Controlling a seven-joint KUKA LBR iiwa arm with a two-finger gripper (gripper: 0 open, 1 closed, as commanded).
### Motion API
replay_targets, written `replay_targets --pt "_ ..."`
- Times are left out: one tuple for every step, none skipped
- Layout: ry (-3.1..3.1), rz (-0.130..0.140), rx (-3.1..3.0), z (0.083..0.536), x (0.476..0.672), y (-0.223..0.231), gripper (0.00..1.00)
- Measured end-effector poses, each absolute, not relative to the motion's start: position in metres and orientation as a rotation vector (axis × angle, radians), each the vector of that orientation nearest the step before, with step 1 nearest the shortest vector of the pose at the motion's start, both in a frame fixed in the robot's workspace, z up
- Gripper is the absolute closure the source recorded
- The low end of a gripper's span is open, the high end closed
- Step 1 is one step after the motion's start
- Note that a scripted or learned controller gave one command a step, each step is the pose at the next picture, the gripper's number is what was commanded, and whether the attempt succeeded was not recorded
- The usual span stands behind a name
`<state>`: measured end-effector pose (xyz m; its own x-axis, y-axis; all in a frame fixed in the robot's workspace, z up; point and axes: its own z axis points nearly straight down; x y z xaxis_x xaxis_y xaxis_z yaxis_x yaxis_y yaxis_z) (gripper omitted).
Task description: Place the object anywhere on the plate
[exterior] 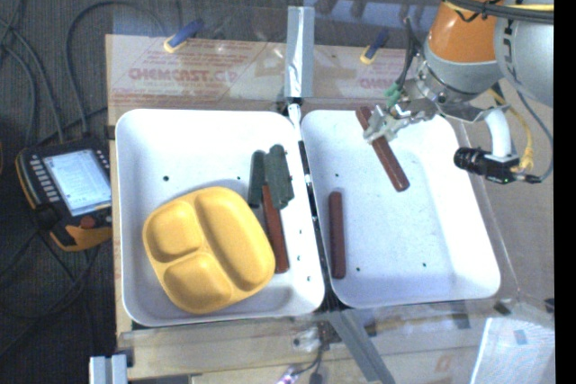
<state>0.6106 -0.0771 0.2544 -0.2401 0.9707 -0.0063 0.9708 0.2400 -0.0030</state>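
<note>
— Yellow plate (pixel 209 248), with three dips, sits in the left bin (pixel 135 193), far left of and below the gripper (pixel 385 123).
— And the gripper?
— Its fingers pinch the top end of a brown stick (pixel 391 163) over the right bin (pixel 432 229).
— Any writing?
— Red letters on the board (pixel 184 76) left of it, too blurry to read.

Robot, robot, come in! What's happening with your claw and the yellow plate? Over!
Gripper over right bin, at brown stick's top end. Yellow plate in left bin. Dark tool beside plate.
</note>
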Motion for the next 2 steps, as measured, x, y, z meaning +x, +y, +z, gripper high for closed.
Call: replay_targets --pt "2.539 -0.005 1.849 0.228 0.661 0.003 1.0" --pt "2.639 -0.004 1.709 0.19 0.617 0.056 1.0"
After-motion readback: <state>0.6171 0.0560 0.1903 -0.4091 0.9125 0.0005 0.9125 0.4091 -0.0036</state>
